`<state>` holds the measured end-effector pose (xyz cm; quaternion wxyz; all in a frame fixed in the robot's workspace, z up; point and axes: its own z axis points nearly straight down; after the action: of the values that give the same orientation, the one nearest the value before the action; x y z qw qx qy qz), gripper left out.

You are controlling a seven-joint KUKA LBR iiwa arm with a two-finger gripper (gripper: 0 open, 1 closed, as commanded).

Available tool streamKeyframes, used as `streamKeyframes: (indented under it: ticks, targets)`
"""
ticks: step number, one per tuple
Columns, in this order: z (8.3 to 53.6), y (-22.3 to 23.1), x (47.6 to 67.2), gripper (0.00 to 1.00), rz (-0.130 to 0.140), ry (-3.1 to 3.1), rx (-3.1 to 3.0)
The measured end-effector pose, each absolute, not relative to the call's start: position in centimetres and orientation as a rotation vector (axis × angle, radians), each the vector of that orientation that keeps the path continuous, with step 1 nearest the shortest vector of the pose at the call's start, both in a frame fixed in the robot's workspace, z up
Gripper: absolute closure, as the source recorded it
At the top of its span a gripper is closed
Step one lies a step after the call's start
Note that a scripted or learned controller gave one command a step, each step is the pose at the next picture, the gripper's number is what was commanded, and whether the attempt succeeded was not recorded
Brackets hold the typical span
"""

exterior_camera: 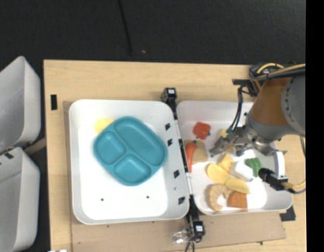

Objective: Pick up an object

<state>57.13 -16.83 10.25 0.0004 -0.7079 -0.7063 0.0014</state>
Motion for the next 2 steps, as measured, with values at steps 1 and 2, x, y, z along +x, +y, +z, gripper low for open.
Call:
streamKeyframes:
  ticks: [1,2]
  targets:
    - [11.6,-17.0,57.3,1.00,-0.001,-2.216,-2.232]
    - [16.8,-18.0,58.0,1.00,-0.004,-2.220,-2.232]
